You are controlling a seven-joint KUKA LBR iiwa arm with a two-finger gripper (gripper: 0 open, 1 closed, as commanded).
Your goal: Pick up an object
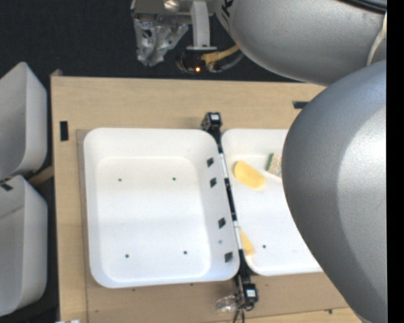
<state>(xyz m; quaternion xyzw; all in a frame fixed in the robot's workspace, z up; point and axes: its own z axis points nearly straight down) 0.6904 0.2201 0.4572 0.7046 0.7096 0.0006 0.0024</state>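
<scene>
A yellow rounded object (249,175) lies in the right bin (266,258), close to the divider between the bins. A smaller yellow piece (246,246) sits lower down by the same edge. A small green and white item (273,164) peeks out beside the arm. My gripper (156,44) is raised at the top of the view, beyond the bench's far edge and above the left bin's far side, well apart from all these objects. The grey arm (337,200) hides most of the right bin.
The left bin (94,207) is a shallow white tray on the tan bench (69,180). White containers (10,180) stand off the bench's left edge. Black clips (211,120) mark the seam between the bins.
</scene>
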